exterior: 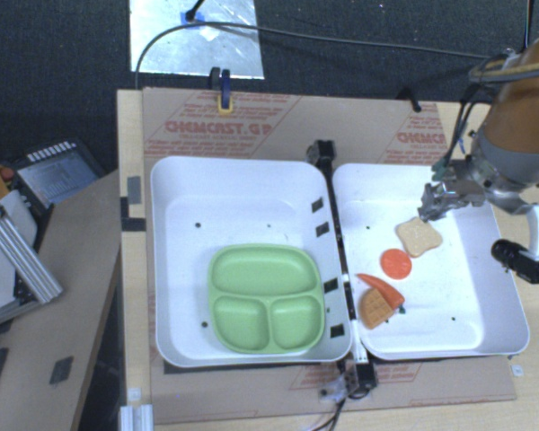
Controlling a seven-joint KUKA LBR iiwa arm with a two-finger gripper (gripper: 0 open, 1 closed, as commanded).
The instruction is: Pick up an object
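Grey end effector [434, 201] hovers over the right bin [499, 330], just above the bread slice [419, 237], likely lining up a grasp; its opening cannot be told, nothing visibly held.

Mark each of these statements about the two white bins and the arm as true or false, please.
1. The green divided plate lies in the right bin. False: it lies in the left bin.
2. The bread slice lies in the right bin. True.
3. The red round slice sits on the green plate. False: it lies on the right bin's floor, below the bread.
4. The gripper is above the right bin, near the bread. True.
5. The green plate has three compartments. True.
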